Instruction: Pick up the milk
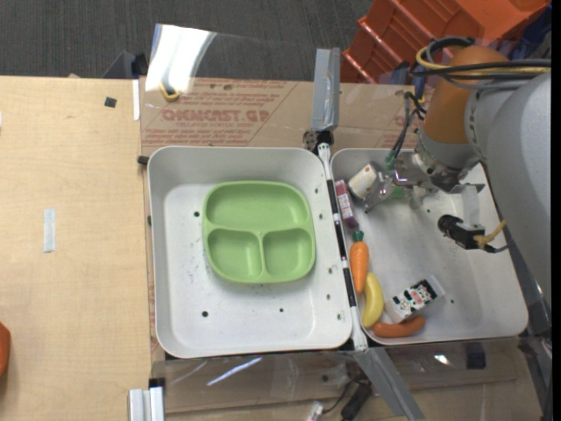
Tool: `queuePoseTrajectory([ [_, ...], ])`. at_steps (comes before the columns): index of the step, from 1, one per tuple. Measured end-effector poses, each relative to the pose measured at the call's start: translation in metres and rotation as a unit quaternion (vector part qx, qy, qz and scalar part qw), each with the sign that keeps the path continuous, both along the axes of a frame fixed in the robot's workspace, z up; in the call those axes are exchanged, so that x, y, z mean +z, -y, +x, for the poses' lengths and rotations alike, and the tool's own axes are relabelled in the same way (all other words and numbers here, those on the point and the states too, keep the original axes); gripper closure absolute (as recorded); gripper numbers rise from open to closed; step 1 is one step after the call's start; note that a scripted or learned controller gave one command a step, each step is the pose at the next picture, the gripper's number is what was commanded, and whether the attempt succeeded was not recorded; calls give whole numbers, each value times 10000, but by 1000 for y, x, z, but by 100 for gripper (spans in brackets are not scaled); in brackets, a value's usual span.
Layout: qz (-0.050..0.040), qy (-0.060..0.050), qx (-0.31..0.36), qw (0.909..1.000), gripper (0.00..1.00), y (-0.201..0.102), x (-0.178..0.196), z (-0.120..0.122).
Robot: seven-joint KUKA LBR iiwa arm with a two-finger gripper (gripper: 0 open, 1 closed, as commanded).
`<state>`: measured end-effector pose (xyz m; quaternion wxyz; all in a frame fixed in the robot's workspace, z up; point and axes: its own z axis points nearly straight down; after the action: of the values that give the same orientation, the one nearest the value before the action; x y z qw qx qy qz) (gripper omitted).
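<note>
while the claw (383, 189) hangs low over the far left part of the right bin (473, 310), the milk (414, 297), a small black-and-white carton, lies on its side near the front of that bin, just above a sausage (400, 327) and beside a banana (373, 299). how wide the claw stands i cannot tell. it sits beside a small white cup (363, 181), well apart from the milk. judging by this, the approach is in hand; next the claw should travel toward the front and come down over the carton.
</note>
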<state>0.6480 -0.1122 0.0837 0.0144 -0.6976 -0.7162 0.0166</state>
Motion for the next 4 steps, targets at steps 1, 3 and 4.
queuePoseTrajectory([
  [1, -26, -21, -239, 9997, 0, -4, 0, -2],
  [3, 3, 122, -271, 9996, 0, -14, 3, -10],
  [4, 4, 206, -248, 9995, 0, -15, 7, -22],
])
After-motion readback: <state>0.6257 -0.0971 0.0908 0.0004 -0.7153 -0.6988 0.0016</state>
